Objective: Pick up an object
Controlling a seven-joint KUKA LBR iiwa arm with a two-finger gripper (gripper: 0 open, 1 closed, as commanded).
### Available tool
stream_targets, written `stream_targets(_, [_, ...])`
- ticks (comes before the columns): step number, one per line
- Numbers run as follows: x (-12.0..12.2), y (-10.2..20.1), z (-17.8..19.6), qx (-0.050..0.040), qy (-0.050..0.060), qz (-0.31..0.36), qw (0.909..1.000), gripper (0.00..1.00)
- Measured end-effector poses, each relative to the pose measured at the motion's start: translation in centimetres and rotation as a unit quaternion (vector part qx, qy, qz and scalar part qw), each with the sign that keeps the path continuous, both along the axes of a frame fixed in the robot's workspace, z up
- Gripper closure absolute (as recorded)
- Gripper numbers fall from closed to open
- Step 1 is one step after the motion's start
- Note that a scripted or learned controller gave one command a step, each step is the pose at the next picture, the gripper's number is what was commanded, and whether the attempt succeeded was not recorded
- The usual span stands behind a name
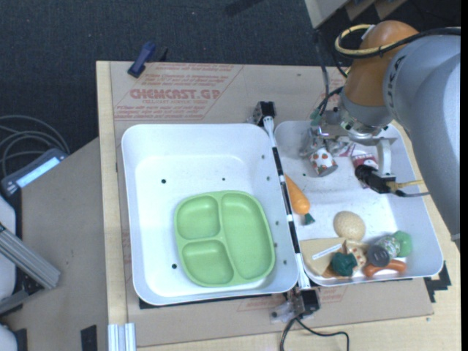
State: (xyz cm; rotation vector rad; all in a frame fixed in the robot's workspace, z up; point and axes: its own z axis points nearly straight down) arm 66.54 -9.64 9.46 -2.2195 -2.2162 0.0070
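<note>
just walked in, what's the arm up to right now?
The arm's gripper is down at the far end of the right bin, right over a small white-and-red object. Whether it actually has hold of it can't be told from this view. A toy carrot lies against the divider, and an egg-shaped piece and a pile of small toys sit at the bin's near end. The left bin holds a green divided plate, untouched.

Left bin (146,196): held divided plate (223,238), toward near side.
Right bin (417,218): carrot (296,194) against left wall; egg (349,225) centre; small items (365,256) heaped at near edge.
</note>
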Motion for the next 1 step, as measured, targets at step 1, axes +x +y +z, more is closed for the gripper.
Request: stream_targets(1, [-6.84, 6.48, 9.08, 0.0004, -0.003, 0.001, 1.0000, 1.00])
